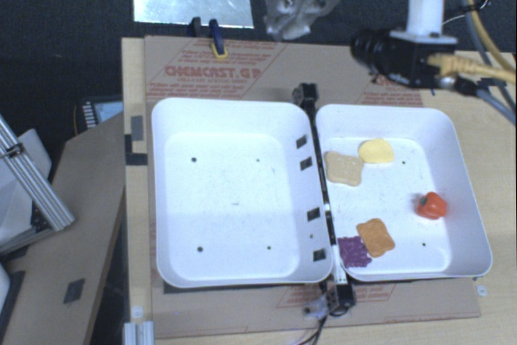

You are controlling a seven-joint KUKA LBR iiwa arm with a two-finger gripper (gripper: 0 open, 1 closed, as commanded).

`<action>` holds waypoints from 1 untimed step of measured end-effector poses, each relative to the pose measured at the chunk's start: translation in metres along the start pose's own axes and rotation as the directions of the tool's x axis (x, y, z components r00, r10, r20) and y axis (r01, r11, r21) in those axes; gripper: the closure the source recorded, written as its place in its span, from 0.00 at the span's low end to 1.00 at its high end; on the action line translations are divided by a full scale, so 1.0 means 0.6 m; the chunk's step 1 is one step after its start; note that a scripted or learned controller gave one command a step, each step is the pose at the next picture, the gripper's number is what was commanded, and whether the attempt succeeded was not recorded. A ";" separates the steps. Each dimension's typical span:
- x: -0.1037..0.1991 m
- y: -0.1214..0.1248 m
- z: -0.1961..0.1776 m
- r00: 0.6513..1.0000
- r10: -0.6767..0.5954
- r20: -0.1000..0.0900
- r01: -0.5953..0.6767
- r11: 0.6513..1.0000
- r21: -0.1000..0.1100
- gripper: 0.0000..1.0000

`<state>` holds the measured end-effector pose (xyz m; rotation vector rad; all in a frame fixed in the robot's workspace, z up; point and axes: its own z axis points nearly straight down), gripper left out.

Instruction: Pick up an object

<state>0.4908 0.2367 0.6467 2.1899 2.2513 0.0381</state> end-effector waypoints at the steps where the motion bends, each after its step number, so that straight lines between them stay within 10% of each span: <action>1: 0.001 0.000 -0.018 1.000 -0.002 -0.001 0.002 1.000 -0.001 1.00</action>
